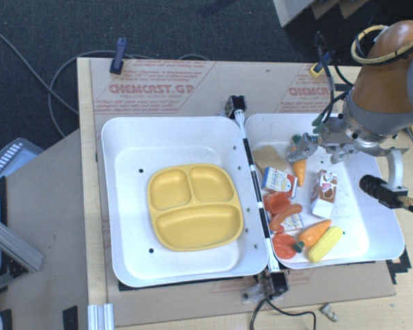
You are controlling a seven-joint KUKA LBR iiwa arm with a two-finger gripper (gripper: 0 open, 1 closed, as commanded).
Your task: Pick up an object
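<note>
Camera view looks down on the worktop [193, 81], which holds two white bins side by side. The left bin [124, 143] has a yellow plate [195, 206] with three parts in it. The right bin [378, 232] has toy food piled on its left side. The grey arm [382, 81] comes in from the right and hangs over the far part of the right bin. Its tool [304, 145] is just above a small orange carrot [299, 170]. The carrot's long side runs from far to near. I cannot tell how the tool is set. Near it lie a small milk box [278, 180], a brown and white carton [324, 194], red pieces [281, 202], another carrot [314, 234] and a yellow corn [325, 244].
</note>
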